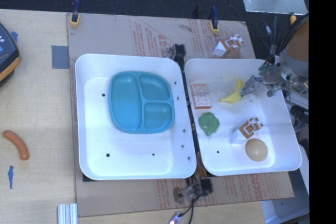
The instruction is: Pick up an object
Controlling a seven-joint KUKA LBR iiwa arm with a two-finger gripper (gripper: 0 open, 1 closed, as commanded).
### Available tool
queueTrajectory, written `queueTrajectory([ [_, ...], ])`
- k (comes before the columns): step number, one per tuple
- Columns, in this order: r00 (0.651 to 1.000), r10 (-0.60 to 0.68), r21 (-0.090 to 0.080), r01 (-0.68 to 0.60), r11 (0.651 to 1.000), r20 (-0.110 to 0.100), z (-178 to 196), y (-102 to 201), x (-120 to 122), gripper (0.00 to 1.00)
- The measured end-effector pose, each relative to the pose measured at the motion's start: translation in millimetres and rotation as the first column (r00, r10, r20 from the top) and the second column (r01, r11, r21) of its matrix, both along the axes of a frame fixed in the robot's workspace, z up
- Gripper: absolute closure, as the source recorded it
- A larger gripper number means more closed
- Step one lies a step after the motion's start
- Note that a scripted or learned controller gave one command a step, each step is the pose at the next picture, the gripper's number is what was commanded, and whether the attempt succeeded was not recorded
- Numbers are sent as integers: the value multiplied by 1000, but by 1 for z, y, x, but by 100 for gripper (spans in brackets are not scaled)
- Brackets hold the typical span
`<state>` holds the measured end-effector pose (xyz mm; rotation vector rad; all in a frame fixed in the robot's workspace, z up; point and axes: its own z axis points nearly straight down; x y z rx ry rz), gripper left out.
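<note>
Gripper [261, 81] is hovering over the right bin's [294, 136] upper edge; cannot tell its grip state. Yellow banana [232, 94] is lying just left of it, long axis slanting up-right toward the gripper.

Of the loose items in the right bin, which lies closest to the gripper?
The yellow banana-shaped piece, just left of the gripper. The red-and-white card, green lump, small carton and tan egg all lie farther off.

The left bin [84, 113] holds a plate [142, 102]. In the right bin [294, 157] lie a card [200, 96], a leaf [209, 123], a banana [232, 94], a box [250, 127] and an egg [256, 149]. A sausage [17, 144] lies far left on the bench [37, 113].
</note>
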<state>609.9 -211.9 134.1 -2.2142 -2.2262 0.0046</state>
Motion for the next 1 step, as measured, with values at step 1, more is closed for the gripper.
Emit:
queueTrajectory([
  [1,1000,0,1,0,1000,0,-38,26,46,0],
])
